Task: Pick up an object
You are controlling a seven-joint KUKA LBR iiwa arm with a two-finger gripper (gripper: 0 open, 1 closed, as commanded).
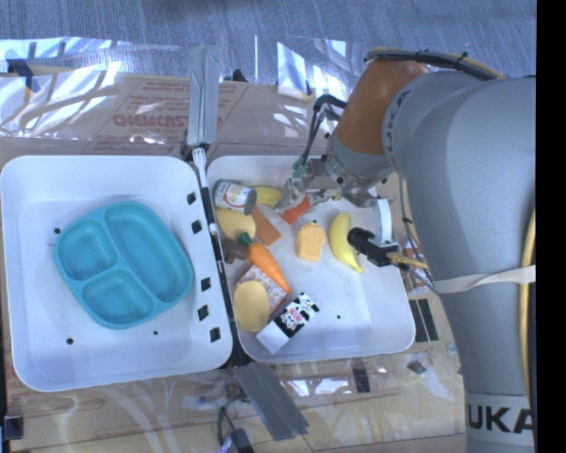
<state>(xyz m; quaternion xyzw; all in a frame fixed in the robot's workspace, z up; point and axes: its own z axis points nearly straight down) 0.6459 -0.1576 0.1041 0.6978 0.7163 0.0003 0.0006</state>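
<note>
Two shallow white bins sit side by side on the bench in the camera view. The left white bin [28, 253] bears one light-blue plastic divided plate [123, 262] with three compartments, lying near the middle. The right white bin [377, 319] carries all the loose items, crowded toward its left wall and far side, probably because they were tipped in as a jumble rather than set out.

Counted there: one small tin can [234, 194] lying on its side, one yellow banana [341, 241], one pale orange cheese-like block [310, 243], one orange toy carrot [267, 264] with a green top, one black-and-white patterned carton [298, 314], and two rounded yellow pieces, one yellow lump [234, 224] just below the can and one pale yellow oval [250, 305] beside the carton. A small reddish-orange piece [295, 211] lies under the tool; what it is I cannot say.

One grey arm with an orange band [377, 111] reaches in from the right, its gripper [300, 189] low over the far part of the right bin, just above that reddish piece and beside the can. Whether it is spread or closed cannot be told, and nothing is seen between its tips, so I judge no object lifted yet. The nearest candidate to pick looks to be the reddish piece.
</note>
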